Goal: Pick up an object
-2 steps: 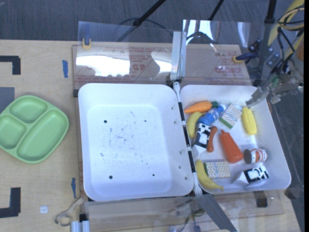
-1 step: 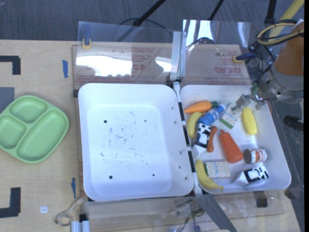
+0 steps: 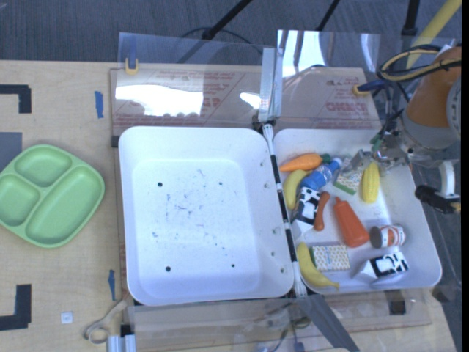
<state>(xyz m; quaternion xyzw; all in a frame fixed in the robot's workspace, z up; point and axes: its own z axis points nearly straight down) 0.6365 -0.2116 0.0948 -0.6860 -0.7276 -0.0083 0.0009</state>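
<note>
Banana (image 3: 314, 267) against right bin's (image 3: 429, 251) near-left edge.

The hand (image 3: 382, 152) sits at the right bin's (image 3: 429, 251) far right rim, near the corn cob (image 3: 370, 182). Finger detail is blurred. The carrot (image 3: 301, 162), bananas and bottles lie inside. A green plate (image 3: 50, 194) rests on the counter (image 3: 58, 284).

We see two white bins: the left bin (image 3: 194, 211) carries faint blue scribbles and a few dark dots. In the right bin (image 3: 425, 259) lie an orange carrot (image 3: 300, 162), a yellow corn cob (image 3: 370, 181), two yellow bananas (image 3: 314, 267), a blue bottle (image 3: 320, 175), an orange-red bottle (image 3: 350, 223) and black-and-white cow-patterned items (image 3: 386, 264). A pale green divided plate (image 3: 48, 194) sits at the light wooden desk's (image 3: 66, 86) left edge, with blue tape marks (image 3: 98, 103).
</note>
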